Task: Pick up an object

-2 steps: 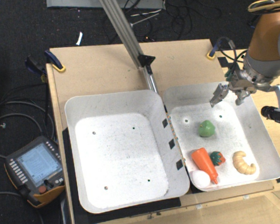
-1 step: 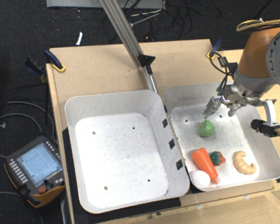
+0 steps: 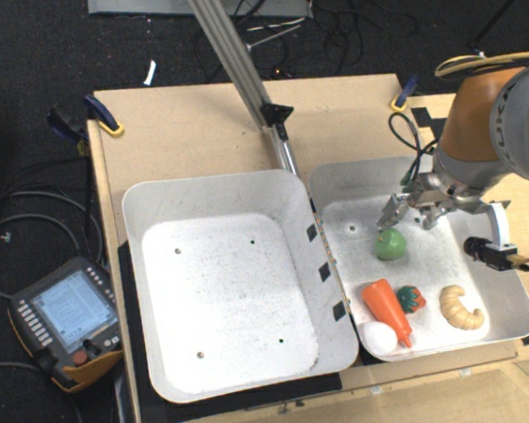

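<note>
My gripper [image 3: 410, 216] hangs over the back half of the right bin [image 3: 515, 316], its two fingers spread open with nothing between them. A green round object [image 3: 391, 244] lies on the bin floor just in front of the left finger, close to it but apart. Nearer the front of the same bin lie an orange carrot [image 3: 387, 308], a white ball [image 3: 380, 337] against the carrot's tip, a small red and green piece [image 3: 411, 298] and a tan croissant [image 3: 462, 307].
The left bin [image 3: 143, 265] stands beside the right one, their rims meeting at the middle. A slanted metal pole [image 3: 234, 54] rises behind the bins. A black cable and connector [image 3: 485, 251] hang off the wrist over the right bin's edge.
</note>
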